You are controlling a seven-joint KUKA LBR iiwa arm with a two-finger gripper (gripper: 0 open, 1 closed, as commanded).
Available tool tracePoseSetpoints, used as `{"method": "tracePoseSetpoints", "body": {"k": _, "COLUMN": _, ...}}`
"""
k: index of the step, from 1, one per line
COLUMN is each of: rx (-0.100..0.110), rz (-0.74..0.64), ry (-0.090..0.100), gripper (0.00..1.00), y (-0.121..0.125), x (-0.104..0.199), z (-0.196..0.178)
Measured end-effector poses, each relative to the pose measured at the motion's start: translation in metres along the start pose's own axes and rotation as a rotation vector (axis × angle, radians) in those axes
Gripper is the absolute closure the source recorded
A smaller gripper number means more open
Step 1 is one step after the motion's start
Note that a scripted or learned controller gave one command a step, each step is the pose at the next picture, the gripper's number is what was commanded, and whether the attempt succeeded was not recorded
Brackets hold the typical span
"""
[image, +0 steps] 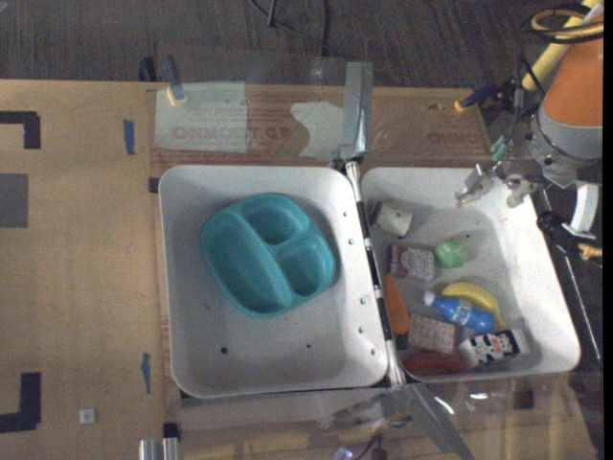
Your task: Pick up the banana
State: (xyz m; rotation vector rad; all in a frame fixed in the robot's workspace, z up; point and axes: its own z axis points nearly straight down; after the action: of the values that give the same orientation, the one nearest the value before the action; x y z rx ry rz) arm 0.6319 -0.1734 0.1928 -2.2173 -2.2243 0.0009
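Banana (473,296) unpicked, lying in right bin (546,257) toward its near right part, touching blue bottle (460,311), green object (451,252) just beyond. End effector (495,186) above bin's far right rim, well apart from banana; grip state cannot tell, nothing seen between fingers. Whole pick left: approach, descent, grasp, lift. Clutter crowds banana's near side; right wall close; room open above and on far side.
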Motion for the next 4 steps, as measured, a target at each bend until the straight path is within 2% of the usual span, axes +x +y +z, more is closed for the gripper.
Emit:
{"method": "tracePoseSetpoints", "body": {"k": 1, "rx": 0.000, "rz": -0.288, "ry": 0.008, "gripper": 0.00, "y": -0.042, "x": -0.046, "z": 0.101}}
{"method": "tracePoseSetpoints", "body": {"k": 2, "rx": -0.009, "rz": -0.124, "ry": -0.001, "gripper": 0.00, "y": -0.102, "x": -0.036, "z": 0.105}}
{"method": "tracePoseSetpoints", "body": {"k": 3, "rx": -0.013, "rz": -0.035, "ry": 0.004, "gripper": 0.00, "y": -0.146, "x": -0.037, "z": 0.104}}
{"method": "tracePoseSetpoints", "body": {"k": 4, "rx": -0.009, "rz": 0.243, "ry": 0.016, "gripper": 0.00, "y": -0.021, "x": -0.034, "z": 0.104}}
